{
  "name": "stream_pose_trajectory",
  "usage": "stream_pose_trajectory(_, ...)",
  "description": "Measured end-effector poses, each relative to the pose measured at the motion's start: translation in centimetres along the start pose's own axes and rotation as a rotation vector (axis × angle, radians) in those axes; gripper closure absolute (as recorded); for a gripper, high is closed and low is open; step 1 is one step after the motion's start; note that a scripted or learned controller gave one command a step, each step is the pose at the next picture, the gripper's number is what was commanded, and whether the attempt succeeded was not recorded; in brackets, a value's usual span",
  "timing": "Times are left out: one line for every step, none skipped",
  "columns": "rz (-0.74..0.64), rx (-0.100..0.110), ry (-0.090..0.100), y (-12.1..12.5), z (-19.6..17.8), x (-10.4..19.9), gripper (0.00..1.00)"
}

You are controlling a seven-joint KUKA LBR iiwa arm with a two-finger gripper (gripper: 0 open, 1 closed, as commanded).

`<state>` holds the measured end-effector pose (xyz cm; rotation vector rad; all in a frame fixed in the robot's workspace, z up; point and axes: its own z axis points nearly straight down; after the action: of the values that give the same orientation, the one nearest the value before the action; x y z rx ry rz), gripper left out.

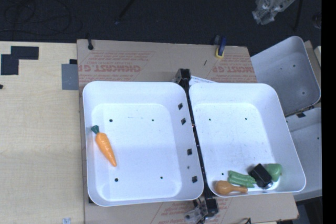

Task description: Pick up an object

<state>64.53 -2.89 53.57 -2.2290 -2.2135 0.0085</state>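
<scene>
Carrot (105, 148): left bin (131, 93), left side; long axis runs far-left to near-right, green top at far end.
Other items: green, black and orange pieces clustered in right bin's (236, 93) near-right corner.
Gripper (269, 8): far right, raised beyond both bins, well apart from everything; nearer the right-bin cluster.
Grasp state: cannot tell.

carrot (105, 148) in left bin (131, 93) | squash (230, 188) in right bin (236, 94)

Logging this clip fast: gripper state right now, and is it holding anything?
Gripper: up at the far right, above the bench, well clear of both bins; open or closed cannot be told.
</scene>
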Motion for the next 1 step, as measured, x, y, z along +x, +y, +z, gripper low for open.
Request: stream_pose_trajectory(-0.008, 0.0, 0.003, -0.15, -0.14, 2.33, 1.0)
